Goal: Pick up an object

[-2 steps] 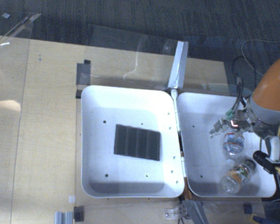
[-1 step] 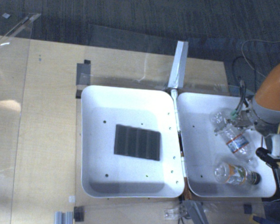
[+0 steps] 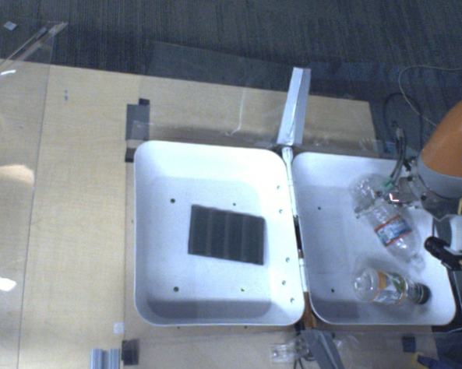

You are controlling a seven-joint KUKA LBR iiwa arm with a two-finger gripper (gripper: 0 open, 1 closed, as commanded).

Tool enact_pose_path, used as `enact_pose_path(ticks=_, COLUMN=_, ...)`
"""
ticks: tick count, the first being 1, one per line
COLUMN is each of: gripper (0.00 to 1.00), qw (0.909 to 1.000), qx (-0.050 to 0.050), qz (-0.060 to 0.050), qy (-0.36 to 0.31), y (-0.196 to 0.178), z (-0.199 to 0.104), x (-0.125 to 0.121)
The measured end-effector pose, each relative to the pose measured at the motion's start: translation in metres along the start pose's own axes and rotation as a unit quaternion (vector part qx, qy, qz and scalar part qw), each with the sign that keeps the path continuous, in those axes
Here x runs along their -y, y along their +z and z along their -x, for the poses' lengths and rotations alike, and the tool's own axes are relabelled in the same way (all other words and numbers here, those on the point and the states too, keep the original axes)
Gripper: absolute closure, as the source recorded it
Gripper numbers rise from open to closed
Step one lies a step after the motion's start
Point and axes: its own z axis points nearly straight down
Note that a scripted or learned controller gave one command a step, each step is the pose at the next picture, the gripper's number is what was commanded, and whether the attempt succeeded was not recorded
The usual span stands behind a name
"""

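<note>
The arm (image 3: 454, 150) reaches in from the right over the right bin (image 3: 327, 248), and the gripper (image 3: 396, 191) hangs low at that bin's far right corner. How wide it stands, I cannot tell; glare and clear plastic muddle it. Just under it lies a crumpled clear bottle (image 3: 390, 230) with a red and blue label, tilted across the bin floor. Beside it on the left is a scrap of clear crushed plastic (image 3: 365, 194), close up against the gripper, so it's crowded there. Nearer the front rim, a second bottle (image 3: 385, 287) with a dark cap lies on its side, apart from the others. Over in the left bin (image 3: 145, 213), a dark ribbed mat (image 3: 227, 235) lies flat in the middle, well apart from the action.
</note>
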Motion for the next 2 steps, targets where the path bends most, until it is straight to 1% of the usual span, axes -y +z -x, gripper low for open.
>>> enact_pose_path(ticks=1, gripper=0.0, qw=0.9999, qx=-0.003, qz=-0.006, qy=-0.015, y=-0.021, z=-0.023, x=-0.005)
enact_pose_path(ticks=2, gripper=0.0, qw=0.996, qx=-0.003, qz=-0.005, qy=-0.089, y=0.004, z=-0.027, x=-0.035)
